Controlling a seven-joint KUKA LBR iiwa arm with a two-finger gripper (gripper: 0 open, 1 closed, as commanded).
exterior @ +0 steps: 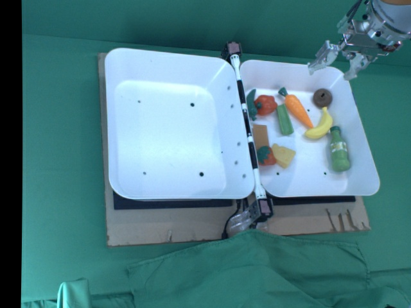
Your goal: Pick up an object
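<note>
Camera view, from above, at a slant.

Bench: two shallow white bins side by side on a cardboard sheet (160,235), green cloth (257,271) all around. Left bin (128,172) bare white inside, with small dark dots on its floor. Right bin (359,181) holds the toys.

Contents of right bin, from its left wall outward:
- Red pepper (264,104), green stem end toward the divider.
- Dark green stick (284,119), just beside the pepper.
- Carrot (297,109), leaf end toward the far rim, touching or nearly touching the green stick.
- Brown ring (322,97), near the far right rim.
- Banana (320,126), just below the ring.
- Green bottle (339,150), lying flat, near the right wall.
- Tan block (260,135), by the divider.
- Strawberry (266,156), just below the block.
- Yellow wedge (283,155), touching the strawberry.

Gripper (336,63): above the far right corner of the right bin, fingers (321,58) spread apart, nothing between them. Orange band above the wrist at the frame's top right.
</note>
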